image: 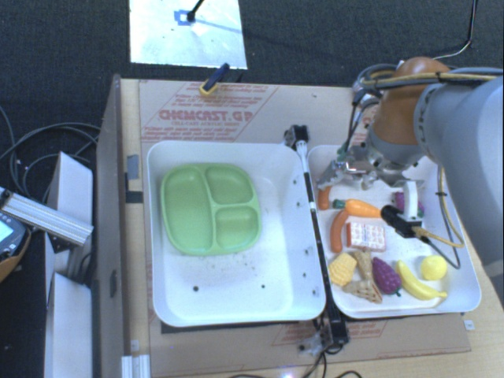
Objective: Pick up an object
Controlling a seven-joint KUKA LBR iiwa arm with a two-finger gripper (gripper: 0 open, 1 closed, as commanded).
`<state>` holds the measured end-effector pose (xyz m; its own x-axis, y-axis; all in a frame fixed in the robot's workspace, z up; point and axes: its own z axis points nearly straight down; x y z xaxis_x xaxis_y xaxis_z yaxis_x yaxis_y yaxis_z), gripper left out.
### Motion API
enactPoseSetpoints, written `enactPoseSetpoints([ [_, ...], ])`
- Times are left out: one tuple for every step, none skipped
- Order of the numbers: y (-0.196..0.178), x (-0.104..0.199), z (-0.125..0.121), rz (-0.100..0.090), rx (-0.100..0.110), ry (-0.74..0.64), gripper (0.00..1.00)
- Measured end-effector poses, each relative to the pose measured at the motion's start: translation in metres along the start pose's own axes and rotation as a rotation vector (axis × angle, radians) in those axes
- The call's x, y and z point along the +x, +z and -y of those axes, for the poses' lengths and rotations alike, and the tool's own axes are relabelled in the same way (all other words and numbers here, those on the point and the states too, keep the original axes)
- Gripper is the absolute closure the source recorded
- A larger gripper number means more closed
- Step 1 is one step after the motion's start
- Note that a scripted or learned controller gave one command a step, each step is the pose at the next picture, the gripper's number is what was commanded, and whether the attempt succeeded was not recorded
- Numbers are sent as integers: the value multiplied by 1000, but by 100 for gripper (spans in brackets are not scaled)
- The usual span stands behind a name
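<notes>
Camera view: reaching in from the right, carrying the pincer (352, 173) over the far end of the right bin (465, 290), close to the wall shared with the left bin (169, 305). Failing to make out whether parted or closed; cannot tell. Spotting the nearest candidate, an orange carrot (362, 208), lying just on the near side of the pincer, toward the picture's bottom edge, seemingly apart from it. Noting its long axis running left to right across the bin. Seeing a pink-and-white box (366, 235) crowding just below it. Probably needing a short shift nearward, then closing across the carrot's narrow width.
</notes>
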<state>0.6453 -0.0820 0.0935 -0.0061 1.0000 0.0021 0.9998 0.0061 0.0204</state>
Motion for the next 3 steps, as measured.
enactPoseSetpoints([
  [9, -1, -24, 2, 17, 1, 0],
  [9, -6, -2, 3, 19, 4, 0],
  [-2, -6, -4, 3, 16, 3, 100],
])
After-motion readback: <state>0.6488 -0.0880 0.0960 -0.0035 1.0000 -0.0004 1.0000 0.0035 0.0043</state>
